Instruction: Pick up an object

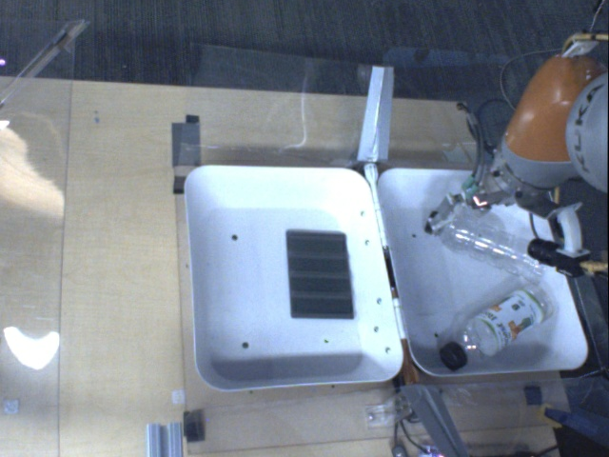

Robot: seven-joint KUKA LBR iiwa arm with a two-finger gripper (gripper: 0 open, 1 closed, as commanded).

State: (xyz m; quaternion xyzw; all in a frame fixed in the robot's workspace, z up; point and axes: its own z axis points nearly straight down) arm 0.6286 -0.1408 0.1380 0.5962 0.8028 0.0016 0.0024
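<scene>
Two bottles (487, 244) (504, 322) lie in the right bin (419, 284); left bin (238, 284) holds a black pad (320, 273); gripper (476, 196) (grip unclear) overhead.

On the wooden desk (105, 284), the left shallow white bin (228, 350) holds a dark ribbed rectangular pad (320, 273). The right white bin (419, 293) holds a clear plastic bottle (485, 244) beneath the end effector (476, 196), and a labelled black-capped bottle (502, 324).

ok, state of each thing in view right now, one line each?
Dark ribbed rectangular block: lying flat, middle of the left white bin.
Clear plastic bottle with printed label and black cap: on its side, right white bin, cap toward the near-left.
Clear unlabelled plastic bottle: on its side, further back.
Gripper: over the clear bottle's end.
</scene>
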